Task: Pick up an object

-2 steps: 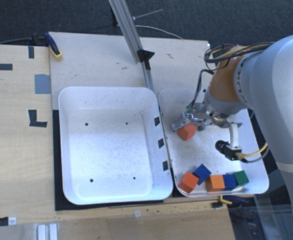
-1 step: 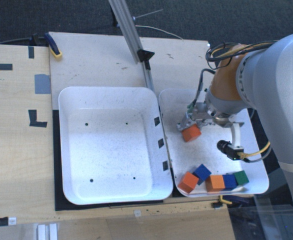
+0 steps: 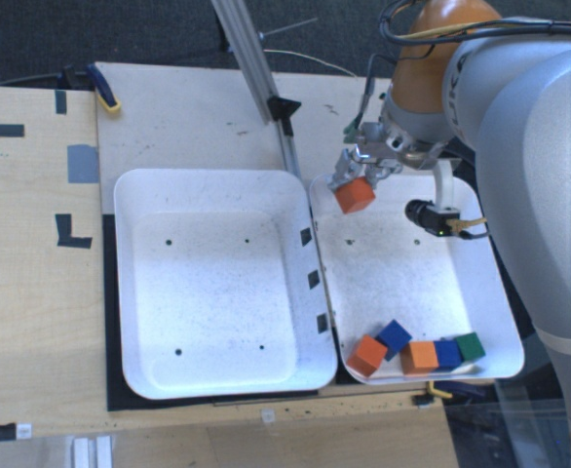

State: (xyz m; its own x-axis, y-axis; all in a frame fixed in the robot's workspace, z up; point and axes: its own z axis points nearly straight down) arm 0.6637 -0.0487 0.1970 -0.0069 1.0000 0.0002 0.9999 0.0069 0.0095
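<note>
Over the far left corner of the right bin, we see the gripper with its fingers closed on an orange block, held clear of the bin floor. We judge the block light, rigid and smooth-faced, best pinched across two flat opposite sides. Other blocks cluster along the bin's near wall; the left bin sits alongside.

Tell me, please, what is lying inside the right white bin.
Along the near wall of the right bin lie five blocks: an orange block, a blue block, a second orange block, a second blue block and a green block. The arm covers the bin's far right corner.
</note>
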